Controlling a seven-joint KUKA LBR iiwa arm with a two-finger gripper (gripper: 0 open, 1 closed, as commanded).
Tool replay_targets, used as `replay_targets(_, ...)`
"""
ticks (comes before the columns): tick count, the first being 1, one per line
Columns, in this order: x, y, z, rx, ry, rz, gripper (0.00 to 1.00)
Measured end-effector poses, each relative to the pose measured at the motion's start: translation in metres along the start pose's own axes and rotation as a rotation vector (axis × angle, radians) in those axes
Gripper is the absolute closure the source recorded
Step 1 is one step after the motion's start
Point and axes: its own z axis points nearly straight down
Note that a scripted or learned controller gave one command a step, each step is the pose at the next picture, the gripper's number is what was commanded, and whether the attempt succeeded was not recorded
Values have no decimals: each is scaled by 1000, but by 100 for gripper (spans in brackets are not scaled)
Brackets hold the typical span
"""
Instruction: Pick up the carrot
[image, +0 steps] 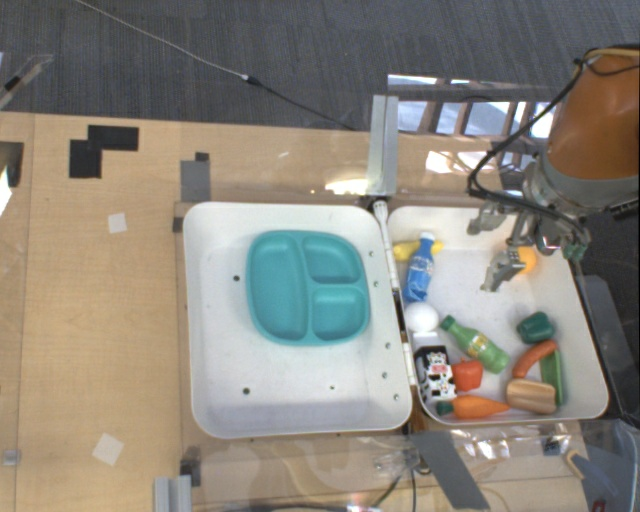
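1. Left bin (215, 330): holds a teal tray (307, 286) with three compartments, lying flat near the bin's middle. Nothing lies in the tray's compartments.
2. Right bin (590, 330): holds a crowd of small items, mostly toward the near end.
3. Carrot (480, 406): lies flat at the near edge of the right bin, tip pointing right, just beside the bread (531, 396).
4. Left side of the right bin, far to near: a yellow item (404, 250) partly under the blue bottle (419, 267), then a white ball (421, 320), then a black-and-white cow toy (435, 372) touching a small red piece (467, 375).
5. Middle: green bottle (476, 342), lying on a slant.
6. Right side: dark green pepper (535, 326), a red-orange chili (534, 358) below it, and a dark green cucumber (553, 376) along the bread's right side.
7. Arm (598, 125): over the far right corner of the right bin.
8. Gripper (505, 262): hangs above the bare far part of that bin, well apart from the carrot. An orange-yellow bit shows by the fingers; cannot tell whether it is gripped, nor whether the fingers are spread or closed.
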Motion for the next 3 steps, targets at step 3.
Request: replay_targets(3, -49, -89, 133, 2, 0, -38, 0)
